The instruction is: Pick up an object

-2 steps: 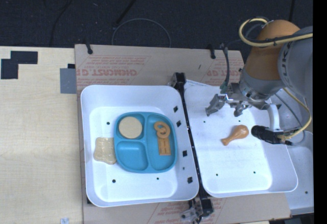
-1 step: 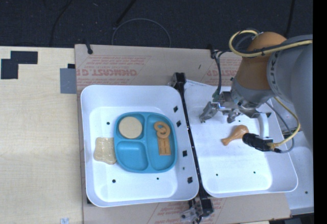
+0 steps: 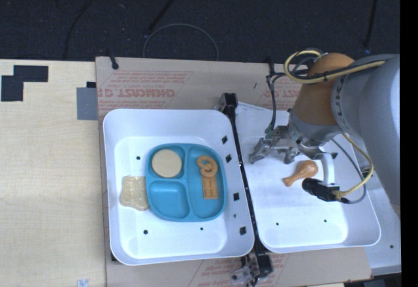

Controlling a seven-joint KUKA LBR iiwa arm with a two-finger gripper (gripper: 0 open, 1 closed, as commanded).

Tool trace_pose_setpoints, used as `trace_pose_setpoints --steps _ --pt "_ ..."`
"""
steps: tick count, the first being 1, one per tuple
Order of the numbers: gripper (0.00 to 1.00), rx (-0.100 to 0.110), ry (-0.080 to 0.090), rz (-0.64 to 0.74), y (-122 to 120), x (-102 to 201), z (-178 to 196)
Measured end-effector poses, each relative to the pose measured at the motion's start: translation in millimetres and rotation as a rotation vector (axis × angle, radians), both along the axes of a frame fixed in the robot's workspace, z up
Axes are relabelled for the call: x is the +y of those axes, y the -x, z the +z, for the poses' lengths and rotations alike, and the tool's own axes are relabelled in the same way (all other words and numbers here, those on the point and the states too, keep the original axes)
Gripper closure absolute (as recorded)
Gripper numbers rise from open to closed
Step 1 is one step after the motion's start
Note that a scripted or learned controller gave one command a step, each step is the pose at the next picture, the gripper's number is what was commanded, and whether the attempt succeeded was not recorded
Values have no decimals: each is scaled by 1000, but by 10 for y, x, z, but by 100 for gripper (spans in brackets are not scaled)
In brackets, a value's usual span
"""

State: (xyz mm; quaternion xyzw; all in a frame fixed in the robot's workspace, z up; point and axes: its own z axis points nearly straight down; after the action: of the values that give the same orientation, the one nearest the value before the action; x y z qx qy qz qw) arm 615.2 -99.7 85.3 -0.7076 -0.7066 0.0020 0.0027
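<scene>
tan drumstick-shaped object lies in the right bin, middle right of the frame, near the pincer, to its lower right. the grey arm reaches in from the right edge. the left bin holds a blue divided tray bearing a tan disc and an orange key shape. whether the pincer is spread or pressed together, i cannot tell.

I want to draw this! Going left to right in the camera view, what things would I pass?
Pale yellow piece → tan disc → orange key → end effector → orange drumstick.
</scene>
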Motion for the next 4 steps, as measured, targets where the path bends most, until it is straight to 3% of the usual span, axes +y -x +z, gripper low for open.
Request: trace_pose_setpoints --steps 1,4 --pt "100 -2 0 -4 -6 -11 120" --pt "100 -10 1 3 -177 11 1698"
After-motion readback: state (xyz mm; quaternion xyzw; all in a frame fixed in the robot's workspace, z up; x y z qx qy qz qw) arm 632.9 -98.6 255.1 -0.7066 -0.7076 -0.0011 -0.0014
